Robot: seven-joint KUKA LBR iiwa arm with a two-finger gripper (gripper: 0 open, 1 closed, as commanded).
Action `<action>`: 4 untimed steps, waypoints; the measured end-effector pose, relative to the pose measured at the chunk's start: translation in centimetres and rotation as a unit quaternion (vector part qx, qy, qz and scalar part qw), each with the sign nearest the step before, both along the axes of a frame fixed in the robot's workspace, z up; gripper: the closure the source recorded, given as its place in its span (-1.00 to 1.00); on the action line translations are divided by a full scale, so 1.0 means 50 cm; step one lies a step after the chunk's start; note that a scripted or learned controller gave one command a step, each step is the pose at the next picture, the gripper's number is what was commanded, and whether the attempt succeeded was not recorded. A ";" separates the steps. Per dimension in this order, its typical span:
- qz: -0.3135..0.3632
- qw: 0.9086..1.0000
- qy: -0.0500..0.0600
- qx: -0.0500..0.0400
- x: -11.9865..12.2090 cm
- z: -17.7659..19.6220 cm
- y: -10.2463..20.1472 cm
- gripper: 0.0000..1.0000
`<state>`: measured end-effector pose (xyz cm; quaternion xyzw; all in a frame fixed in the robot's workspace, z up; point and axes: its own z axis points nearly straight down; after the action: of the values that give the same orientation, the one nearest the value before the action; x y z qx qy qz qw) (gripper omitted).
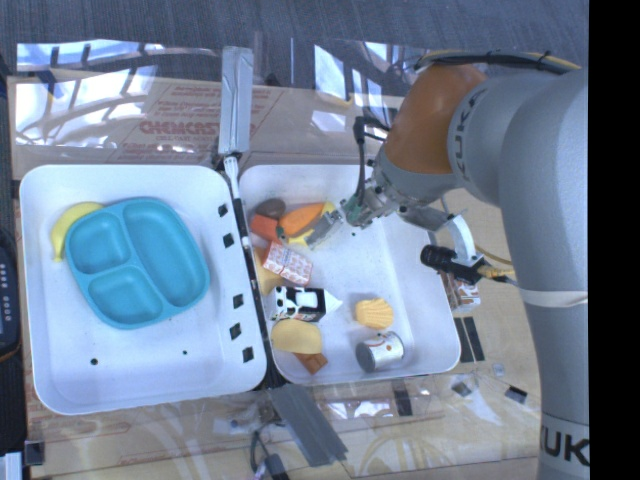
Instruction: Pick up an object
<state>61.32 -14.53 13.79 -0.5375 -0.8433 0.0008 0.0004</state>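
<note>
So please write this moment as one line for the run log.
arm: over right bin | gripper: beside orange piece | grasp: unconfirmed | blue tray: left bin

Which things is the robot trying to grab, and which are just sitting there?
Part of the job:
- gripper, down among the toys
- orange carrot-shaped toy
- silver can
- yellow shell-shaped piece
- black-and-white toy
- right bin

Just lying about:
- blue divided plate
- yellow banana under the plate's edge
- left bin
</note>
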 end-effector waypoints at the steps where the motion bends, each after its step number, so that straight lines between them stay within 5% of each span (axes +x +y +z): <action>1: -0.155 0.988 0.002 -0.001 0.073 -0.085 0.039 -1.00; 2: -0.153 0.988 -0.003 -0.002 0.082 -0.053 0.035 1.00; 3: -0.154 0.988 -0.003 0.001 0.092 0.113 0.173 1.00; 4: -0.155 0.988 0.001 0.000 0.088 0.104 0.170 -1.00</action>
<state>65.72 -6.02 18.98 -0.6617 -0.7498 0.0014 0.0017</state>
